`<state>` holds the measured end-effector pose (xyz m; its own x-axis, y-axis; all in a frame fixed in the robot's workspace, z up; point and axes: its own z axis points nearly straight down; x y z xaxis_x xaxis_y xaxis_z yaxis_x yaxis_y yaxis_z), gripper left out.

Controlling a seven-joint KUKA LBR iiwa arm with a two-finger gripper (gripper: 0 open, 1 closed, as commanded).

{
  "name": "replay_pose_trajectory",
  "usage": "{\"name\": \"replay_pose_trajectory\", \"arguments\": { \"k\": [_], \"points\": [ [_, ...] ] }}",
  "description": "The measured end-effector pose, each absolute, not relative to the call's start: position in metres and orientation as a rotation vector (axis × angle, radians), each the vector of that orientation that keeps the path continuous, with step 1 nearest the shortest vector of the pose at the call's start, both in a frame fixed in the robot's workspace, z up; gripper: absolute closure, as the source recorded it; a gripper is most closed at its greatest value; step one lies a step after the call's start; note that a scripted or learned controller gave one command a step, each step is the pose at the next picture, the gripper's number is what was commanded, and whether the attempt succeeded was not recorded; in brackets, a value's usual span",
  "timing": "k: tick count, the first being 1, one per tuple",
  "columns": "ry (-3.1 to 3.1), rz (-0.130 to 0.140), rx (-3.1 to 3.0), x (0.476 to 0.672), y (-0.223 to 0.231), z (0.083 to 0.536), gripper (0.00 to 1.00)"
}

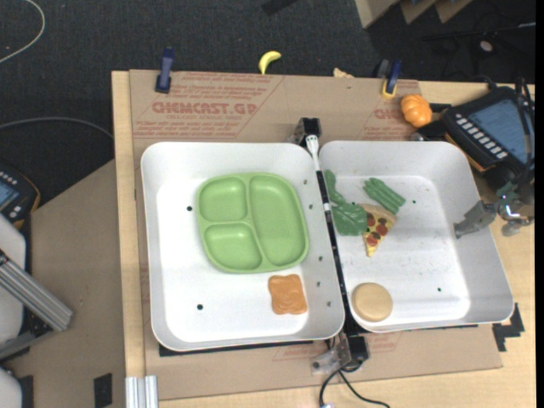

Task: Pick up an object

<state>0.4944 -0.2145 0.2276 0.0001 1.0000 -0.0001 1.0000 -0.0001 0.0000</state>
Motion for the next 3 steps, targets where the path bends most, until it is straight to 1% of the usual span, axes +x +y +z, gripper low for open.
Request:
{"name": "replay_pose_trajectory", "arguments": {
  "k": [1, 2, 3],
  "points": [
    [2.237, -0.004, 2.223, 0.504, -0.147, 0.096, 0.0],
    [2.219, 0.001, 2.22, 0.506, -0.153, 0.113, 1.0],
    [2.231, 0.014, 2.205, 0.508, -0.055, 0.203, 1.0]
  ]
}}
